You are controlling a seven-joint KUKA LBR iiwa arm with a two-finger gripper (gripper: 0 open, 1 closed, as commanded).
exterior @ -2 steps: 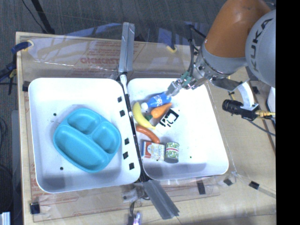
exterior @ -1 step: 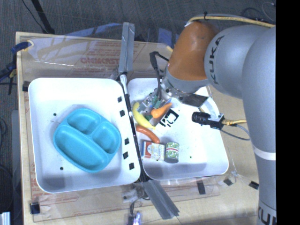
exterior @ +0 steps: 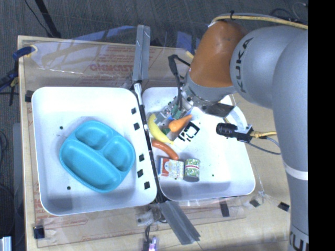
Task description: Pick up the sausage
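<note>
The sausage, a short red-orange link, lies in the right bin near its left wall, just below a yellow banana. My gripper reaches down over the upper left part of that bin, above and to the right of the sausage and apart from it. An orange carrot sits right under the gripper's tip. The wrist's orange band covers the bin's far edge.
A small carton and a green can lie just below the sausage. A black-and-white tag sits beside the carrot. The left bin holds a blue divided plate. A black cable plug hangs over the right bin.
</note>
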